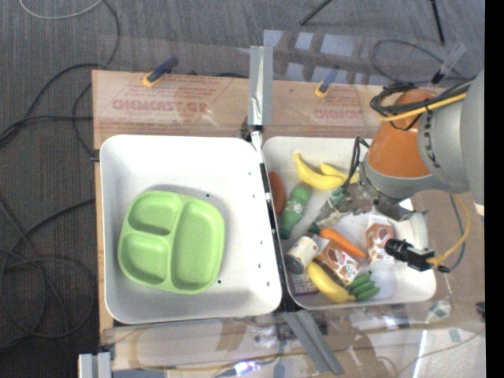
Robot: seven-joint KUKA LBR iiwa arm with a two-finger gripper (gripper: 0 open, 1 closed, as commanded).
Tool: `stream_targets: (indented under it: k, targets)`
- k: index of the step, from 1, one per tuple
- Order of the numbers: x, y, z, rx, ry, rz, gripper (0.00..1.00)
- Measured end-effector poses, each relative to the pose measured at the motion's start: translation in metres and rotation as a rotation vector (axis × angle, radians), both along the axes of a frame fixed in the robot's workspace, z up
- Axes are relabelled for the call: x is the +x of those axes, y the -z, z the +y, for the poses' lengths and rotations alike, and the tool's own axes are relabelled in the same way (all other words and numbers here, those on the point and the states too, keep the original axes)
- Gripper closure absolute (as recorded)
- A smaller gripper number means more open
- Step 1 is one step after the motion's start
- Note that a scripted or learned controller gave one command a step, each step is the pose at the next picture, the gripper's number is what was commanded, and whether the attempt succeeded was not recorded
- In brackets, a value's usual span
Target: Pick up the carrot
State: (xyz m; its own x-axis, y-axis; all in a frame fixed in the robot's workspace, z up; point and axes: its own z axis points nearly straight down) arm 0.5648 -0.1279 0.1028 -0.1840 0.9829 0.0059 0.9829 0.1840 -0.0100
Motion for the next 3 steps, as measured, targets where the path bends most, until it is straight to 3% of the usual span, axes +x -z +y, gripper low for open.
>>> stream_targets:
  k: [1,2,3]
  targets:
    - [0.015,0.013,0.013,-0.007,0.234,-0.017,1.00]
    - [0.016,0.014,0.014,-0.007,0.232,-0.021,0.00]
    - [-0.062,0.007,-0.009,-0.005,0.242,-0.002,0.00]
